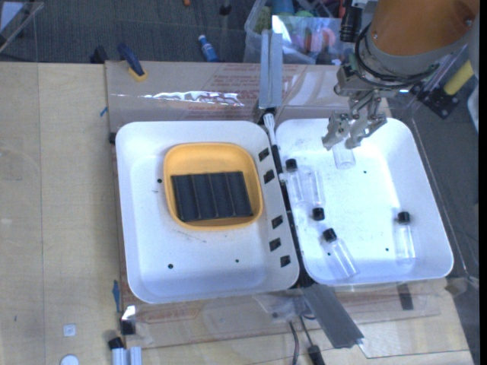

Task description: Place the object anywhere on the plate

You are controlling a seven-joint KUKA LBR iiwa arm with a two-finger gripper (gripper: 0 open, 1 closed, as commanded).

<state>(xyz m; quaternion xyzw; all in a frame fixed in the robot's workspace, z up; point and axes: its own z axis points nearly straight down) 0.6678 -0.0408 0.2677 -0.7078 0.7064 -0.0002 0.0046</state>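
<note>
wooden bench [46, 204], two white bins [144, 265]; yellow plate [175, 162] left; gripper [346, 137] slightly parted, nothing held.

Plate [213, 157]: yellow-orange, squarish with rounded corners; lies flat in the left bin [144, 226], towards its rear centre.
Plate contents: dark ribbed rectangular block [211, 196] lying flat across the plate's front half.
Objects: four clear vials with black caps [300, 179] [317, 206] [337, 252] [404, 238], lying on their sides right of the plate, apart from one another.
</note>
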